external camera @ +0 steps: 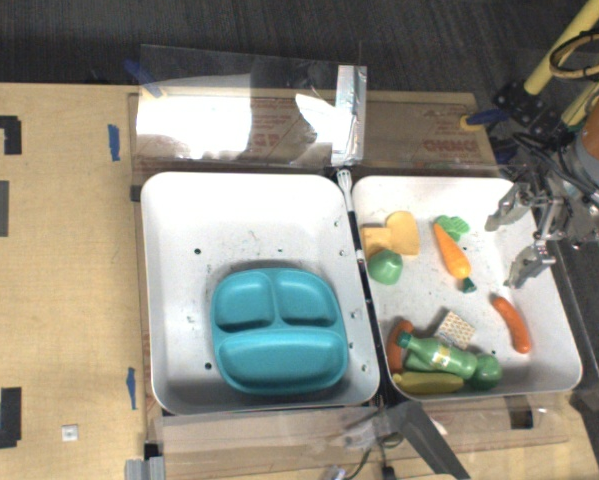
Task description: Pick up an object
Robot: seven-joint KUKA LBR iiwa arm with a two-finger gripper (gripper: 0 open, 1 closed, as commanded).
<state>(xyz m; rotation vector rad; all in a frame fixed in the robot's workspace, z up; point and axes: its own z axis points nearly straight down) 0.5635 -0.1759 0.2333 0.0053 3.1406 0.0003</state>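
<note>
The right bin (569,368) holds several small toy foods. They look like hollow plastic, so I judge them light, stiff and rather smooth; they may slip or roll if the fingers close off the centre.

The nearest thing to the gripper (527,236) is the toy sausage (512,323), orange-red, lying on the bin floor near the right wall, just below the gripper in the view and apart from it. It lies at a slant, so a hold across its narrow middle seems the best. The toy carrot (453,254) lies to the left of the gripper, also free on all sides, and can be taken across its body in the same way.

The green bottle (447,357) lies on its side at the front of the bin, touching a yellow piece (427,382) under it; this group is crowded and harder to enter.

The gripper hangs over the right edge of the right bin. Two metal fingers point down with a gap between them, and nothing is between them. The left bin (169,268) holds a blue tray (277,330).
</note>
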